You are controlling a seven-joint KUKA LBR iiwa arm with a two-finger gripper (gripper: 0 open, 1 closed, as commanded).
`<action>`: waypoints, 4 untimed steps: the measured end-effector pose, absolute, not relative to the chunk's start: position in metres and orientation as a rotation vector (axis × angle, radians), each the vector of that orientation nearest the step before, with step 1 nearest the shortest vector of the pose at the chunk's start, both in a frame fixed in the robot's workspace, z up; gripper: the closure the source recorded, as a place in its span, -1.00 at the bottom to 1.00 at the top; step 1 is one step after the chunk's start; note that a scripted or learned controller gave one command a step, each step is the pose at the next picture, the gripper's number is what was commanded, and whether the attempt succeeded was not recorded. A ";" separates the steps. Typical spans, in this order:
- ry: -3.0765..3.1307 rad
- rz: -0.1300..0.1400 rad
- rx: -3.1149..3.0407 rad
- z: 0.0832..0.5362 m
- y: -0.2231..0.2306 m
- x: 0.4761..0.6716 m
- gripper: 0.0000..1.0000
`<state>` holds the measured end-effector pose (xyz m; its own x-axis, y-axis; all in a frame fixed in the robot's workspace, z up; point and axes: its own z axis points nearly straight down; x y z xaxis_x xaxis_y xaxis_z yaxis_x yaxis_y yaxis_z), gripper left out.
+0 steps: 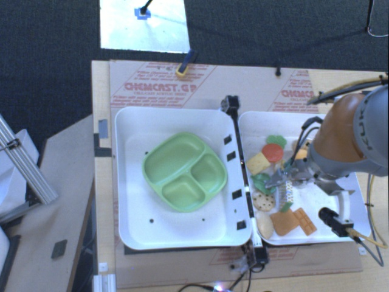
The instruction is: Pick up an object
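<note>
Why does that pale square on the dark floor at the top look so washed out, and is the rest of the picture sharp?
In the camera view, the pale square is glaring, overexposed against the dark floor; the green tray in the left bin is evenly lit with soft shadow; the small toy foods around the tool look soft and grainy, so fine detail is lost.

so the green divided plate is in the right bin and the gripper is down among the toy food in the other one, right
Not quite: the camera view shows the green divided plate in the left bin, not the right one. The rest stands: the gripper is down among the toy food in the other bin, the right bin.
</note>
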<state>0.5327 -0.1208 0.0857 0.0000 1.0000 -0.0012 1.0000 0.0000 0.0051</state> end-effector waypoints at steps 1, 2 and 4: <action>2.216 0.009 2.216 0.098 -0.121 0.534 1.00; 2.224 0.004 2.214 0.143 -0.114 0.536 1.00; 2.224 0.004 2.214 0.226 -0.116 0.548 1.00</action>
